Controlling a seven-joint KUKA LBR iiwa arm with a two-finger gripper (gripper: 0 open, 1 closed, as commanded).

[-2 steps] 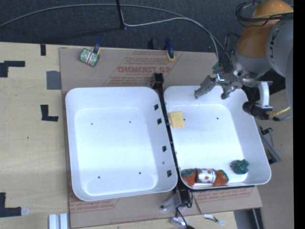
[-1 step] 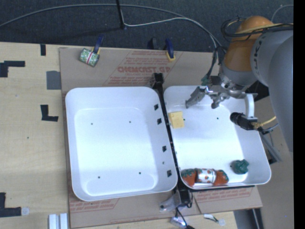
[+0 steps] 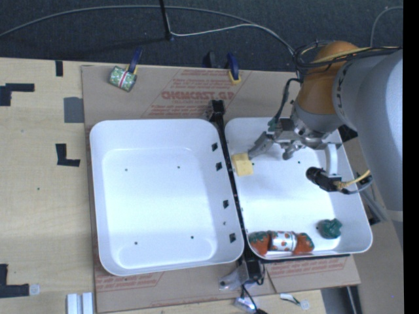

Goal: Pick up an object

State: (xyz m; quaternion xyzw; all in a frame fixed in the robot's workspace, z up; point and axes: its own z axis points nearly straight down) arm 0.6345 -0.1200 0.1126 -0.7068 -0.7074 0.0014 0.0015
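A: Where is the arm?

B: It reaches in from the right of the frame, grey with its orange band (image 3: 322, 87) at the upper right. The hand (image 3: 273, 148) hangs over the upper part of the right bin (image 3: 296, 201), its two fingers spread apart and pointing toward the left and lower left. Nothing sits between them.

A: So it is released, not grasping?

B: Yes, the fingers stand apart with white bin floor showing in the gap.

A: What could it pick up?

B: A small yellow block (image 3: 243, 165) lies at the left edge of the right bin, near the divider between the two bins. It is just left of and below the nearer fingertip, close to it; I cannot tell whether they touch.

A: Anything else in that bin?

B: Along the lower rim lies a long orange and white item with a green end (image 3: 281, 242), on its side. To its right, near the lower right corner, rests a small green object (image 3: 330, 227). Both are well apart from the hand.

A: And the left bin?

B: The left bin (image 3: 160, 198) sits at the centre left of the frame, just beside the right one.

A: Anything on the desk itself?

B: A small green and red object (image 3: 122, 78) lies at the upper left, on the cardboard sheet (image 3: 190, 93) under the bins, beside a blue clamp (image 3: 135, 60). A second blue and yellow clamp (image 3: 232, 67) holds the sheet's upper edge nearer the middle.
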